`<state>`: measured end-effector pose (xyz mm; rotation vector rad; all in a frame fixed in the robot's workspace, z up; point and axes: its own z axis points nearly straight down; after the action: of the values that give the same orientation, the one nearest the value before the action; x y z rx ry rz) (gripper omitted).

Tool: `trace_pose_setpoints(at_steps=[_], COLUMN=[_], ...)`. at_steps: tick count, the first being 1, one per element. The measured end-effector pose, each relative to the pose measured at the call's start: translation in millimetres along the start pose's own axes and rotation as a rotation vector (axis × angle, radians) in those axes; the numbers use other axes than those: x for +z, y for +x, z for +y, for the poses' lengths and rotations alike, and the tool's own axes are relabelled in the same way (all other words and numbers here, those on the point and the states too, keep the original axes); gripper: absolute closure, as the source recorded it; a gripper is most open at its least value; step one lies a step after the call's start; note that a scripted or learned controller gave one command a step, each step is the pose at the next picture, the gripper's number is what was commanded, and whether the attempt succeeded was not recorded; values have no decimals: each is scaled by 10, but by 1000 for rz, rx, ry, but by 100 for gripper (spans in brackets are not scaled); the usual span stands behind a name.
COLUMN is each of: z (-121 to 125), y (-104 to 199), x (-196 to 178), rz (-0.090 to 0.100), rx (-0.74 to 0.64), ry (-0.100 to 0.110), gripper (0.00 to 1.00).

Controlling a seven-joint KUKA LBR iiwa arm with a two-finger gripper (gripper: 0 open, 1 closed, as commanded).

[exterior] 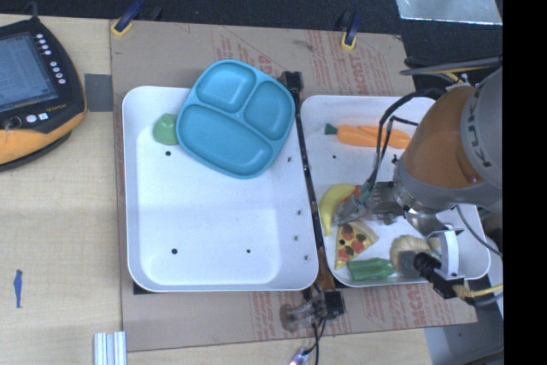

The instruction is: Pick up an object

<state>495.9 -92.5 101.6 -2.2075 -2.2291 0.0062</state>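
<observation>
Right now, from my remote seat, I read the bench like this:

Arm: the grey KUKA arm with the orange band reaches in from the right and hangs over the right-hand shallow white bin.

Gripper: the two-finger gripper sits low in that bin, just beside the yellow banana. I cannot tell how far the jaws are parted, and I see nothing clearly between them.

Objects near the tool: a pizza-slice toy with red dots lies just below the gripper. A green pepper-like piece rests at the bin's near wall. A tan bread-like lump lies to its right, partly behind the arm's white fitting.

Farther object: an orange carrot with a green tip lies near the bin's far end, crossed by a black cable.

Left bin: the left shallow white bin carries a blue three-compartment plastic plate tilted over its far rim. A pale green round piece peeks from under the plate's left edge.

Bench: an orange-and-grey teach pendant lies well apart at the left.
</observation>
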Motion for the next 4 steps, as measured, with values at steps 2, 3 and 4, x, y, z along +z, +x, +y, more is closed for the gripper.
trace_pose_setpoints(at_steps=[2, 3, 4], z=[-199, -199, -199], y=[-22, -6, 6], x=[103, 103, 103], rz=[2, 2, 1], rx=[2, 2, 2], ry=[-1, -1, -1], gripper=[0, 0, 0])
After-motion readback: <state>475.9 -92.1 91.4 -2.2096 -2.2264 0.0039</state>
